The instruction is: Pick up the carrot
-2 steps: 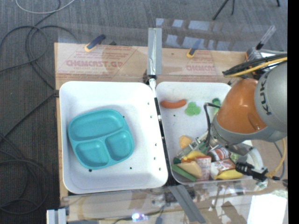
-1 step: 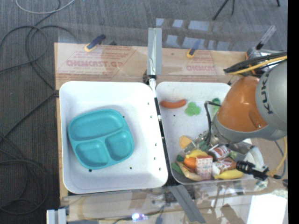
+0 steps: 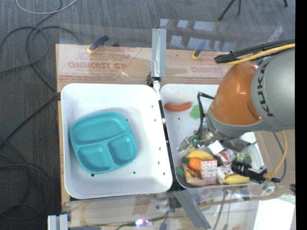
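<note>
Two bins side by side on the bench [image 3: 67, 61]. Left bin [image 3: 144, 99] in the middle of the frame, a tray [image 3: 102, 141] lying in it. Right bin [image 3: 168, 128] under the arm [image 3: 254, 97]. Sausage [image 3: 178, 106] near its top left. Carrot [image 3: 194, 164] among a toy pile [image 3: 216, 169] at its lower edge.

We saw the carrot [image 3: 194, 164] as a small orange piece with a rounded shape, lying in the right bin [image 3: 182, 123], low in the corner nearest the camera and close to the wall shared with the left bin. It sat in a tight pile of toy food: a yellow piece touched it from above, and a small white and red carton lay just beside it on the right. Much of its length was hidden, so we could not tell how it pointed.
</note>
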